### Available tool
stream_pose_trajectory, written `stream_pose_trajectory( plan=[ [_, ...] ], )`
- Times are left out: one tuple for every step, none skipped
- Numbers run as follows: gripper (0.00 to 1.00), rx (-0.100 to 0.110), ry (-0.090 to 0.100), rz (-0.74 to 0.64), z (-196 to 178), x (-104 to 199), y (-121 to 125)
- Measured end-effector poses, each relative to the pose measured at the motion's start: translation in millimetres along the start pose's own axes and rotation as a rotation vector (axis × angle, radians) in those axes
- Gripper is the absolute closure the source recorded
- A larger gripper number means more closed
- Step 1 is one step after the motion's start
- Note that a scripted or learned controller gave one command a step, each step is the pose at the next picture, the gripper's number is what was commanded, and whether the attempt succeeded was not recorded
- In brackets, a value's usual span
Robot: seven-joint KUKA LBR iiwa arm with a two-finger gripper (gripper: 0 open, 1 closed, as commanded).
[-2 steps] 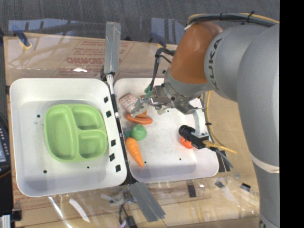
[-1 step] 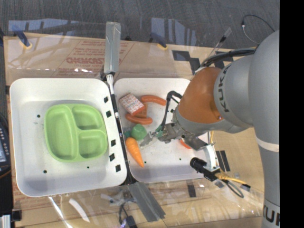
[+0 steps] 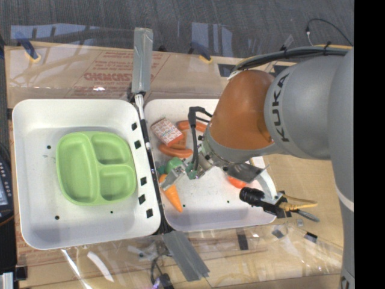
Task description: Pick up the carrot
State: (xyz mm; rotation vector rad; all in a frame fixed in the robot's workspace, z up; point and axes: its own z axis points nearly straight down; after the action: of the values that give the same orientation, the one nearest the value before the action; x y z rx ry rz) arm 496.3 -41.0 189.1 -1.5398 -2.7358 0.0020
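Left bin (image 3: 24,161) carries a green divided tray (image 3: 96,167) near its middle, not my business. Right bin (image 3: 240,218): the carrot (image 3: 172,198) lies by its left wall toward the front edge, tip pointing front. My gripper (image 3: 180,174) hangs just above and beside it, w/ a packet (image 3: 166,131) & other toy food toward the back left corner. Can't tell whether my fingers are apart — carrot isn't visibly between them, so I judge it not yet grasped.
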Motion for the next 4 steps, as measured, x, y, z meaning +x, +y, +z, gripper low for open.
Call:
stream_pose_trajectory(
  plan=[
    [0.0, 0.003, 0.002, 0.093, 1.0, -23.7, 61.2],
    [0.0, 0.002, 0.003, -0.597, 0.6, 20.1, -9.9],
    [0.0, -0.001, -0.001, -0.863, 0.1, 9.3, -12.1],
    [0.0, 0.0, 0.0, -0.695, 0.1, -16.4, 4.1]
  ],
)
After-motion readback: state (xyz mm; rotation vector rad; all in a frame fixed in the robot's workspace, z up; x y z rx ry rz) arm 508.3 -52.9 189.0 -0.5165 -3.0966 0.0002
